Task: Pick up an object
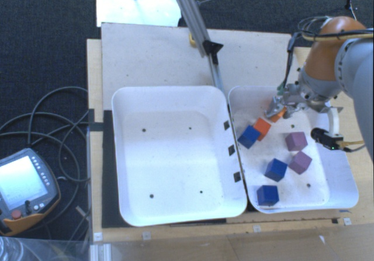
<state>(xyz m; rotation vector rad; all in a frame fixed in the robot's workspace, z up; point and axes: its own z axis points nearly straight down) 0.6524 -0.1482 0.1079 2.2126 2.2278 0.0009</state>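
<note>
Orange block (263, 128) touches blue block (249, 136).

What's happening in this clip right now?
A grey robot arm reaches in from the right over the right bin, its claw low near an orange block. That bin also holds three blue blocks and two purple blocks. Nothing is visibly lifted yet.

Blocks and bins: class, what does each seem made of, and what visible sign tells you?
Blocks, such as the purple one: probably painted wood or foam; flat, matte colour, no glare. Which one is unclear.
Bins, left and right: likely thin moulded plastic; smooth white surface, rounded corners, raised rim.
</note>
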